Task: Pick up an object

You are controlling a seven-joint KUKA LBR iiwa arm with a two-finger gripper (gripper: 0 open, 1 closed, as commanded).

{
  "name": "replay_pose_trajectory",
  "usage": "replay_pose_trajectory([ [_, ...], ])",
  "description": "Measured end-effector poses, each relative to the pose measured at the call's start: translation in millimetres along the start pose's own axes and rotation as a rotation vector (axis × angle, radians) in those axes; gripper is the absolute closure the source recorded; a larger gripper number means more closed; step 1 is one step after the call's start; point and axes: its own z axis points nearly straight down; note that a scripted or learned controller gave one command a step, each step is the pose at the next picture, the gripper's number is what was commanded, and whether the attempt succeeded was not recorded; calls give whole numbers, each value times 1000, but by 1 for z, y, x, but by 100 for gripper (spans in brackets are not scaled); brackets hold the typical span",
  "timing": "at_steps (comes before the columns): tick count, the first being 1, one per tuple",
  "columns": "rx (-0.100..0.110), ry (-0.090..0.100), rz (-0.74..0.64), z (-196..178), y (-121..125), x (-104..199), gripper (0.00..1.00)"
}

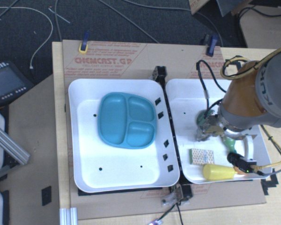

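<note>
Both white bins: left bin (84, 168) holds a blue divided plate (127, 120); right, arm hides fingers (207, 131), grip unclear, above yellow object (219, 171).

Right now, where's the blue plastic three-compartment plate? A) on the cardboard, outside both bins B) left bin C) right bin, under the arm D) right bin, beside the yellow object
B: the blue plastic three-compartment plate lies flat in the left white bin, well apart from the gripper over the right bin.

The arm (253, 97) hides part of the right bin (187, 97).
</note>
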Motion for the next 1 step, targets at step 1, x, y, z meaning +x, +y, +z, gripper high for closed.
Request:
replay_pose_trajectory([
  [1, -5, -3, -2, -46, 1, 8, 100],
])
